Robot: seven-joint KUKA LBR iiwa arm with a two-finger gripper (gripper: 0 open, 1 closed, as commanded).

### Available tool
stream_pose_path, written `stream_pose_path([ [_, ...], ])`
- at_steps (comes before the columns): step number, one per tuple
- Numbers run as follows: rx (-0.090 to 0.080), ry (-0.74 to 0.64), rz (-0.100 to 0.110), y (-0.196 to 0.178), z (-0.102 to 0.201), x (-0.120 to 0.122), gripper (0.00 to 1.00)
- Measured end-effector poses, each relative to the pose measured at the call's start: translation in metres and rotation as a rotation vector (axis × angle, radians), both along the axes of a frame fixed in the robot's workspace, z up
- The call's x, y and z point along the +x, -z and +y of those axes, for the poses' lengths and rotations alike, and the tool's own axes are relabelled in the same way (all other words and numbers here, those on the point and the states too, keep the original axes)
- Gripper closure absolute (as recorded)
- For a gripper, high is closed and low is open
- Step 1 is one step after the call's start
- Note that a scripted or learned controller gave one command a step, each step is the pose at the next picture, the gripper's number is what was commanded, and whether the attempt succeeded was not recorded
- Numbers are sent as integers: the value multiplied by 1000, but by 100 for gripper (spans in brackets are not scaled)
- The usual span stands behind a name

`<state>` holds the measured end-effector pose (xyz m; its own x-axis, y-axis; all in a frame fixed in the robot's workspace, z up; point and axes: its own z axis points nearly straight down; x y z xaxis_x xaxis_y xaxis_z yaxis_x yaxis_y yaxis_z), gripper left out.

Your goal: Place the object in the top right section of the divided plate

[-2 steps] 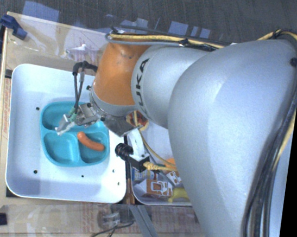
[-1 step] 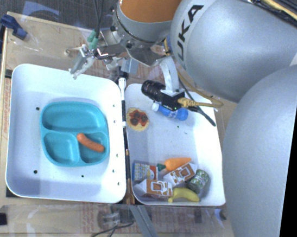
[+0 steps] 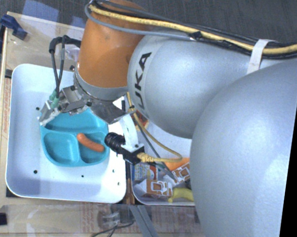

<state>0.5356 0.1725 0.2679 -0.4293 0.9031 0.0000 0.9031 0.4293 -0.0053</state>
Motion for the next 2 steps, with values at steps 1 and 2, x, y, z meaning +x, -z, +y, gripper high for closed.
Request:
stream_pose_path([
  [1, 3, -318, -5, -59, 29, 45, 0],
  [2, 1, -322, 0, 64, 20, 3, 0],
])
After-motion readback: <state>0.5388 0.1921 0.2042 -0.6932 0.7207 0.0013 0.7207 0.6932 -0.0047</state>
